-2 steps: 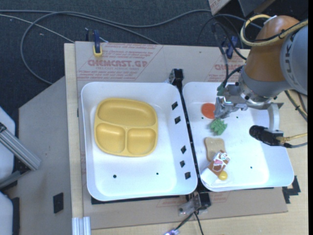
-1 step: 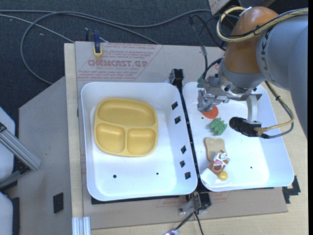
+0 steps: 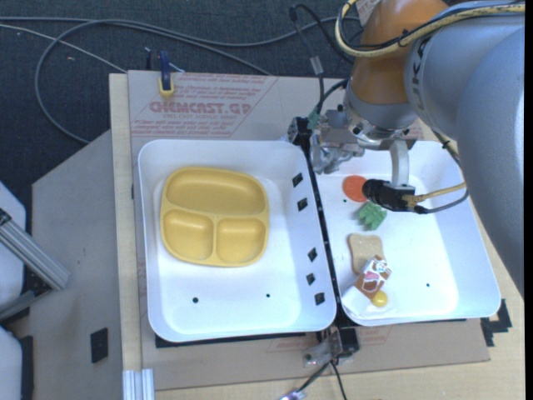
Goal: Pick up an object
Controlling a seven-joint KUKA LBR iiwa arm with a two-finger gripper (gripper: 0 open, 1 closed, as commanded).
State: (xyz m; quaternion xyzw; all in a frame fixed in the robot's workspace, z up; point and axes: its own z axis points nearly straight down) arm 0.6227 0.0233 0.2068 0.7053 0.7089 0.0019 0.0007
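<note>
Several small toy foods lie in the right bin [image 3: 450, 261]: an orange-red disc [image 3: 354, 187], a green piece [image 3: 372, 216], a tan bread slice [image 3: 365, 249], a red and white item [image 3: 374, 275] and a small yellow ball [image 3: 379, 299]. My gripper [image 3: 331, 150] hangs over the bin's far left corner, just above and left of the orange-red disc. It is dark and cluttered with cables, and I see nothing held in it. The grey arm with its orange band [image 3: 391, 23] comes in from the upper right.
A yellow divided plate [image 3: 215, 215] lies in the left bin [image 3: 154, 257]. Black clips [image 3: 311, 257] line the shared wall between the bins. A black plug on a yellow cable [image 3: 391, 195] hangs over the disc's right side. Cardboard [image 3: 208, 107] with a clamp [image 3: 165, 72] lies behind.
</note>
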